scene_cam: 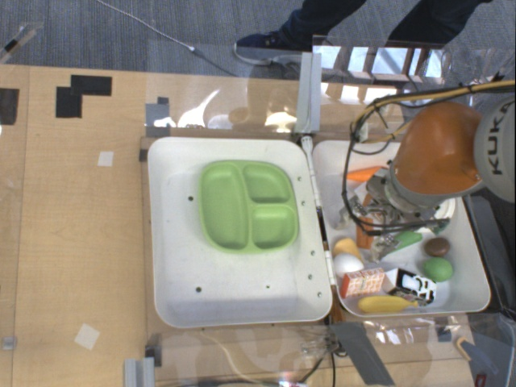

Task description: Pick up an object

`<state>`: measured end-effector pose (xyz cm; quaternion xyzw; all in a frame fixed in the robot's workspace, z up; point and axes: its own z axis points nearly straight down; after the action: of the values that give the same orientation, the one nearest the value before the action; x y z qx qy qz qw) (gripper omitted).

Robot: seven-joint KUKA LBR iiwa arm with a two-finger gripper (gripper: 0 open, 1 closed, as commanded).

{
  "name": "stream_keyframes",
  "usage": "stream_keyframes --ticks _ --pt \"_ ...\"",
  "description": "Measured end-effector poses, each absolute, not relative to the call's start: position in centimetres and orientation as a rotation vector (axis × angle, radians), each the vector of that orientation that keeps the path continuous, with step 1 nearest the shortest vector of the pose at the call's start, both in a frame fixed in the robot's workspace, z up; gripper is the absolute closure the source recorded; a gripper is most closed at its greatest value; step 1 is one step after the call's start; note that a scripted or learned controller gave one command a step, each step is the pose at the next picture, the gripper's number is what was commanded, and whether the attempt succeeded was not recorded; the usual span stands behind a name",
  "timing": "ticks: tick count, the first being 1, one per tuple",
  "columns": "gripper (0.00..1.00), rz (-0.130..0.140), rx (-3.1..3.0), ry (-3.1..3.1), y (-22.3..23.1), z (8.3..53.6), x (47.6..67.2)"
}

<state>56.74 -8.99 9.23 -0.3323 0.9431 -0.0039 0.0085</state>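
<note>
My gripper reaches down into the right bin, under the orange wrist band. It hangs over a pile of small items: a green stick-shaped piece right beside it, a yellow-orange ball and a white egg to its left. Along the front lie a red and white box, a banana, a black and white toy, a green lime and a brown lump. An orange carrot lies toward the back. The arm hides what is directly under the gripper.
The left bin holds a green divided plate. A metal divider stands behind the seam between the bins. Cables loop off the arm above the right bin. A person's legs stand behind the bench.
</note>
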Motion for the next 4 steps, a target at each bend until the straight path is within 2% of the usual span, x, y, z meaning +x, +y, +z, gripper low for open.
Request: stream_keyframes --ticks 1,2,3,4 --pt "0.00 -0.010 -0.887 2.995 -13.1 9.1 61.0" --pt "0.00 -0.006 -0.821 3.015 -8.5 9.0 62.0" --pt "0.00 -0.006 -0.829 3.015 -8.8 9.0 62.7" --pt "1.00 -0.010 -0.823 2.995 -8.5 10.7 63.3"
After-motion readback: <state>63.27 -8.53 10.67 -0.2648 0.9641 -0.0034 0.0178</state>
